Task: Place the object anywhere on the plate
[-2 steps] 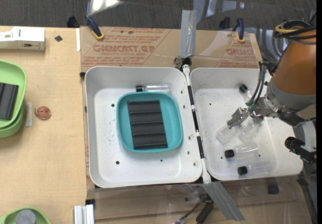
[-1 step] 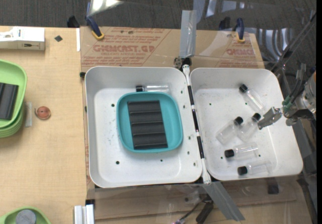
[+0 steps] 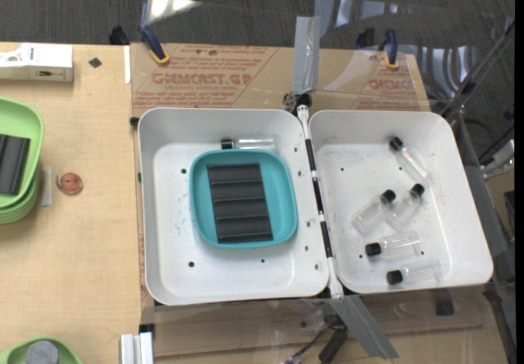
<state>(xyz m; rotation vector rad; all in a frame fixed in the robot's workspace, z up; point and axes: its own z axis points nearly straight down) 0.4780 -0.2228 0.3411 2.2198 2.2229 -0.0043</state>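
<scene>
Vial (image 3: 246,143) in left bin, touching plate (image 3: 285,190).

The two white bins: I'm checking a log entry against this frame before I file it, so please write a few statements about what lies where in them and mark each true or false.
1. The teal plate sits in the left bin. True.
2. The plate carries a clear vial. False: a black ribbed insert lies on it, and no vial rests on the plate.
3. A black-capped vial lies in the left bin just beyond the plate's far edge. True.
4. The right bin holds a single vial. False: several clear vials with black caps are scattered in it.
5. The two bins stand apart with a wide gap between them. False: they sit side by side, rims meeting.
</scene>
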